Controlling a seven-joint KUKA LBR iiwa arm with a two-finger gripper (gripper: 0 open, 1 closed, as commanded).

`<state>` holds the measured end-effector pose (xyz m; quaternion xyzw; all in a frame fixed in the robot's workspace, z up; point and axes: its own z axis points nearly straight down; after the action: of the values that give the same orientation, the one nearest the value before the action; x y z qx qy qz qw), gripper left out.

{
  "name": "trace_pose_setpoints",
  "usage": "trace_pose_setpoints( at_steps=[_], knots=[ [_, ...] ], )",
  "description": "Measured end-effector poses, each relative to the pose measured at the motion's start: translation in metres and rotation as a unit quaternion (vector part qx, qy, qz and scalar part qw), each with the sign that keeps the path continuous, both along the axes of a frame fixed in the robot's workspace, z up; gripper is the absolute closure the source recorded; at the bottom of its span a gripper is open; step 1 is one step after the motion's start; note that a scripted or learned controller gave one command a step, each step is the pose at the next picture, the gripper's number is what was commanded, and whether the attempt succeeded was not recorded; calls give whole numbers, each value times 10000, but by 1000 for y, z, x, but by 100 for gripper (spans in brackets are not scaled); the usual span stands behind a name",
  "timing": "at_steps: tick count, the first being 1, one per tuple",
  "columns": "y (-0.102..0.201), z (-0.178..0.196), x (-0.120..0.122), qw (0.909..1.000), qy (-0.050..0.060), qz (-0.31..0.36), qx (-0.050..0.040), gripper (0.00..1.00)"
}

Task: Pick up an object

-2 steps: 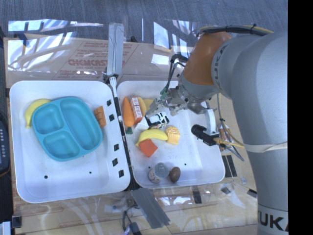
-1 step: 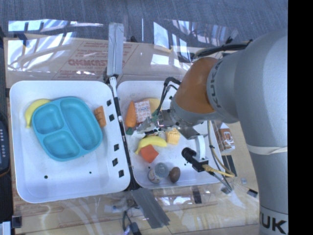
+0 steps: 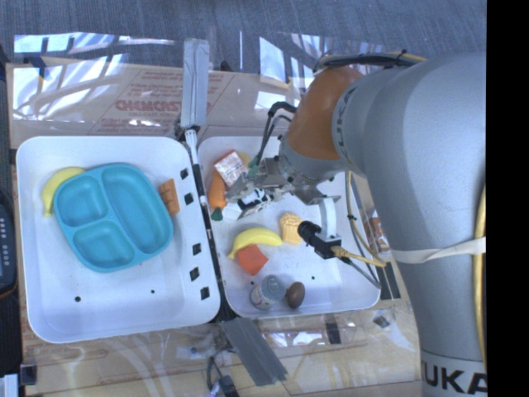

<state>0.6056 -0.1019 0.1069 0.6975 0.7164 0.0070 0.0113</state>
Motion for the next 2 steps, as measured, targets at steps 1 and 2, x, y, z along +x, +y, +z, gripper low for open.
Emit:
trace_pose_setpoints(
  at_steps=[1,2],
  knots=[
    [-1,-13,52,9998,124,126,29,0],
    [-14,-15,-10,9998,148,-85,29,0]
  ],
)
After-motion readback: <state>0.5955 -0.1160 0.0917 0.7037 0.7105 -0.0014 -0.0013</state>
